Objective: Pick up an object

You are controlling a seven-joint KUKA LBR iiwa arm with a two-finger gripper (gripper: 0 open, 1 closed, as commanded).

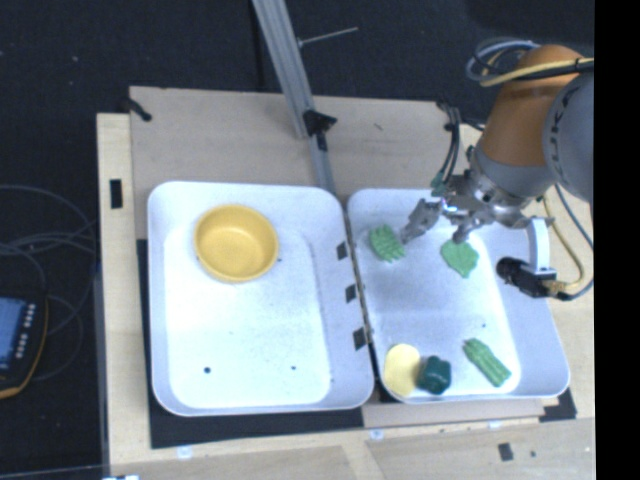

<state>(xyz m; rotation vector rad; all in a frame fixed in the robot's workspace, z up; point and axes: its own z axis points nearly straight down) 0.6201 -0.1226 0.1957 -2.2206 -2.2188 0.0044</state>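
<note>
- reaching in from the right, the grey arm [530, 118] with its orange band is seen over the far part of the right bin [520, 368].
- the gripper [442, 228] is held above the bin floor, and its two fingers are spread apart, with nothing seen between them.
- one fingertip [413, 231] is seen just beside a green ridged piece [386, 243] that lies at the far left of the right bin, near the divide between the bins; whether they touch cannot be told.
- the other fingertip [463, 234] is seen just above a second green piece [461, 258], which lies to the right of the first, well into the bin.
- a third green piece [487, 361], long and ridged, is laid at a slant near the near right corner of the same bin.
- a pale yellow round object [401, 366] is found at the near edge of the right bin, with a dark green block [434, 375] touching it on its right.
- a yellow bowl [236, 242] is set upright in the far part of the left bin [250, 368], well apart from the gripper.
- a black cylindrical part [520, 274] with cables is seen beside the arm, over the right rim of the right bin.
- a grey metal post [285, 53] is seen rising from the bench [215, 133] beyond the two bins.
</note>
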